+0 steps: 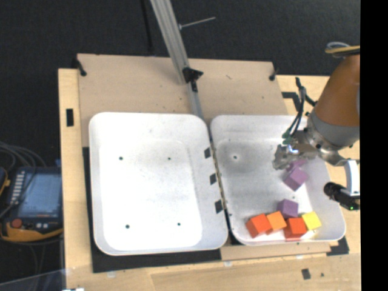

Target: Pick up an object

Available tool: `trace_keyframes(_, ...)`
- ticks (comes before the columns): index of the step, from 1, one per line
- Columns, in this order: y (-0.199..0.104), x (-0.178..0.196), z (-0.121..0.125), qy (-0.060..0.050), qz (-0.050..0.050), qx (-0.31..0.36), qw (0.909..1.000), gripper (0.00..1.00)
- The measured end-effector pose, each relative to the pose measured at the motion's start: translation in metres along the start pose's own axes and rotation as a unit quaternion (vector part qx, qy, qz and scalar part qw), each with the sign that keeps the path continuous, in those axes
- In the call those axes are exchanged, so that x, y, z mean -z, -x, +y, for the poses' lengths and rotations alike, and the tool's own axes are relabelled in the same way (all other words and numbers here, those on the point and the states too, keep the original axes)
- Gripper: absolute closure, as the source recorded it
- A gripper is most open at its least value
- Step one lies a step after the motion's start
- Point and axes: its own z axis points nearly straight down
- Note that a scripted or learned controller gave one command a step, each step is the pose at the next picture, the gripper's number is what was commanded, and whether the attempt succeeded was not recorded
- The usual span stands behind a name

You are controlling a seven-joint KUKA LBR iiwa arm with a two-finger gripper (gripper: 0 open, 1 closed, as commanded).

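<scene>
Two shallow white bins are sitting side by side on the wooden bench (151, 83), the left bin (103, 180) lying bare and the right bin (242, 138) carrying every loose piece. A slanted metal pole (173, 35) is crossing the bench from the top edge and ending near the seam where the bins are meeting. At the far left, beyond the bench, a handheld control pad (33, 202) with a screen is resting on the dark floor.

The grey arm (339, 111) with its orange band is reaching in from the right and hanging over the right bin's far-right part, covering much of that wall. Its gripper (286, 156) is pointing down toward the bin floor; whether the fingers are open or closed I cannot tell, and nothing is visibly sitting between them. A larger purple block (296, 178) is lying just below and right of the gripper, very near it.

Five small blocks are crowding the bin's near edge: an orange-red block (259, 224), an orange block (276, 220), a red-orange block (296, 226), a yellow block (311, 220) and a small purple block (290, 208) just behind them. The bin floor's left and middle portions are lying open, offering room away from the walls.
</scene>
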Motion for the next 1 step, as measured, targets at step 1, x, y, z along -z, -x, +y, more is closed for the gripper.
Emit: trace_keyframes(1,-0.0498,-0.006,0.0132,-0.001,0.0,0.0,1.0,1.0)
